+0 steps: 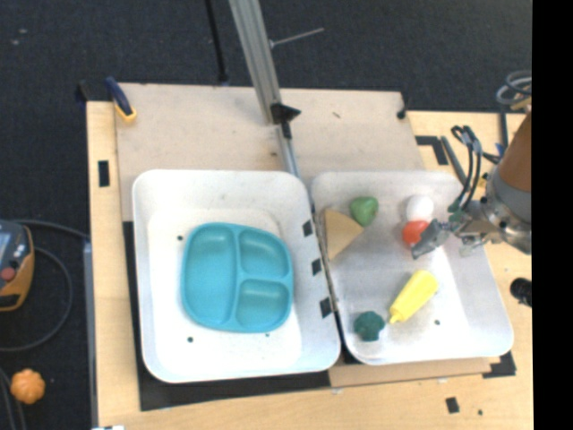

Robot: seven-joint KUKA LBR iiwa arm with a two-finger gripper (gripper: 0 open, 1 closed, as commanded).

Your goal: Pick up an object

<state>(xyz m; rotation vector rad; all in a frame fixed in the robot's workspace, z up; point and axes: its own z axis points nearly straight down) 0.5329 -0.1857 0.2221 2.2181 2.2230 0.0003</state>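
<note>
Gripper [433, 237]: I see it low over the right bin [466, 330], near the bin's upper right part; arm comes in from the right edge. Dark fingers point left.
Finger state: can't tell how far open, too blurred/small. Nothing visibly between them.
Red obj [414, 232]: small, round-ish, orange-red; sits just left of the fingertips, touching or nearly so, I can't tell which.
White ball [419, 207]: just above the red obj, looks to touch it; up-left of gripper.
Green obj [363, 210]: rounded, light green, upper left part of right bin, well left of gripper.
Tan wedge [339, 231]: triangular, wood-coloured, against the bin's left wall, just below-left of green obj, touching or close.
Yellow obj [413, 296]: elongated, lies tilted, below the gripper, apart from it.
Dk green obj [369, 324]: small, teal-green lump, near bin's lower left corner, just beside yellow obj's lower end.
Left bin [161, 348]: holds a teal tray [238, 277] w/ three compartments, flat in the middle.
Around: metal rail [258, 52] runs from top of view down to the gap btw bins. Orange ball [27, 385] off the bench, lower left.
In the way: white ball crowds the red obj from above; rest of the things lie clear of the gripper.
</note>
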